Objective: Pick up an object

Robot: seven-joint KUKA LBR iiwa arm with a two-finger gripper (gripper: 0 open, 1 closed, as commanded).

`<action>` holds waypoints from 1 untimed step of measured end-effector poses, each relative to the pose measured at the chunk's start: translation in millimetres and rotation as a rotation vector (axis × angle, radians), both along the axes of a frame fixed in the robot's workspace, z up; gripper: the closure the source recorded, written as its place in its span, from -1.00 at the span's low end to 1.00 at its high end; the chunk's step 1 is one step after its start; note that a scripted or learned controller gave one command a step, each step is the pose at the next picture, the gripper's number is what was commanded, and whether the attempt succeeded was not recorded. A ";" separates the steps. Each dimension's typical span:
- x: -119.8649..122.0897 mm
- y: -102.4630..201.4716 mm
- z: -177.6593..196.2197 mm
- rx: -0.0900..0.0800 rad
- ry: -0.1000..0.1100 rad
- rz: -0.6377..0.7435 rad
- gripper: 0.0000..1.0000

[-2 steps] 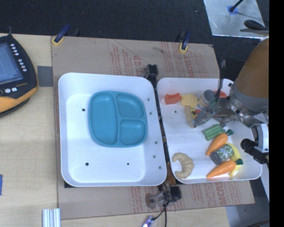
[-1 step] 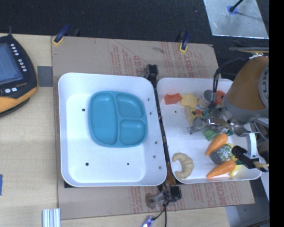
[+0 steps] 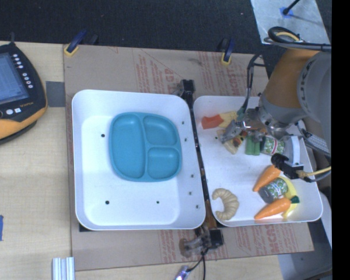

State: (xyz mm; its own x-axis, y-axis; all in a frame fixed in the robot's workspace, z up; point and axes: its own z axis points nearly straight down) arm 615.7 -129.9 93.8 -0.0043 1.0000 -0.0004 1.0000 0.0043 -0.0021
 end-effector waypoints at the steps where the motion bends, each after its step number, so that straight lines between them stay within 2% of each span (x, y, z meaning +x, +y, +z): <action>1: 0.4 -2.3 11.5 -0.003 0.000 0.000 1.00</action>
